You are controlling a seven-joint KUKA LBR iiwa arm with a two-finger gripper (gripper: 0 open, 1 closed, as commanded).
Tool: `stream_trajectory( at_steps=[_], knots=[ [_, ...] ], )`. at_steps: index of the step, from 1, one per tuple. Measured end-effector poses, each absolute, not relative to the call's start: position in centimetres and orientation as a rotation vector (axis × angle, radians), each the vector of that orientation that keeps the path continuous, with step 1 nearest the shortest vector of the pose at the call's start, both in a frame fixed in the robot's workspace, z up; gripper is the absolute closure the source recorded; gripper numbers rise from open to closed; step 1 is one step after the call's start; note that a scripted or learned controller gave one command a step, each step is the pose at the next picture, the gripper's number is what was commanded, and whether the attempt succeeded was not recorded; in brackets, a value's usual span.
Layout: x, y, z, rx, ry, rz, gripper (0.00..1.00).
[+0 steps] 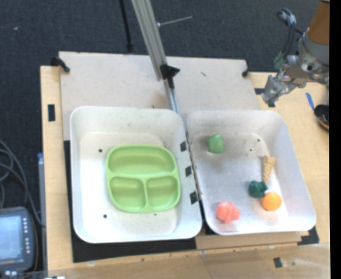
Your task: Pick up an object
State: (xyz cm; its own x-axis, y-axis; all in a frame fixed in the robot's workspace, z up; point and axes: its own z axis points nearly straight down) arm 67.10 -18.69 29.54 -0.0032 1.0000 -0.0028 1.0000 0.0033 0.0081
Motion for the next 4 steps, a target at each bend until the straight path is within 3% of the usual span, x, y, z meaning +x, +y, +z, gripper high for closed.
stream_trajectory(
  at_steps=[4],
  knots=[
    [60.7, 0.2, 25.5, 2.216, 2.227, 0.0, 1.0]
  ],
)
